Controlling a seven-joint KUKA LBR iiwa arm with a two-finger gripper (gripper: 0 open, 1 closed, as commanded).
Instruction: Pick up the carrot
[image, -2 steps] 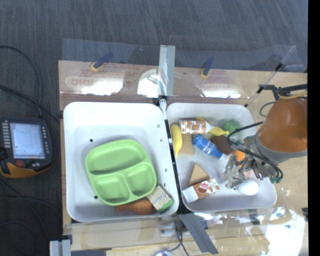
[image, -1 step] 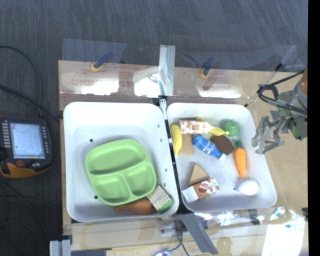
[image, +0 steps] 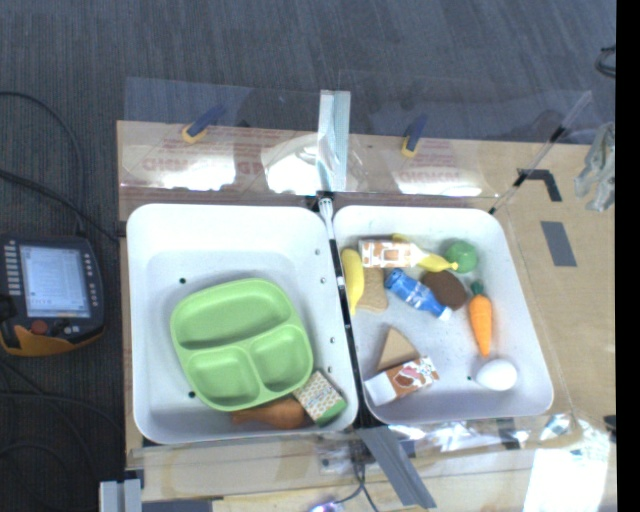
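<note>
Just the one overhead view here. The carrot (image: 481, 322) is in the right bin (image: 420, 212), lying flat on the right side close to the wall. Its green top points to the far side and its tip points near. A white egg (image: 496, 375) sits just near of the tip, and a dark brown item (image: 447, 288) is just left of the carrot's top. Nothing's lying on the carrot.

The rest of that bin is pretty cluttered:
- a blue bottle (image: 415, 292) in the middle
- a green ball-ish thing (image: 461, 254) in the far right corner
- a banana (image: 352, 280) along the left wall
- a tan wedge (image: 396, 350), with a small carton (image: 402, 380) near of it

The left bin (image: 220, 212) has a green divided plate (image: 240, 342), with a little box (image: 320, 397) at its near right corner.

The gripper (image: 600, 165) is a blurry pale shape at the far right edge, off past both bins and well apart from the carrot. It's too smeared to make out, so honestly I can't tell how open it is or whether it's got anything.
</note>
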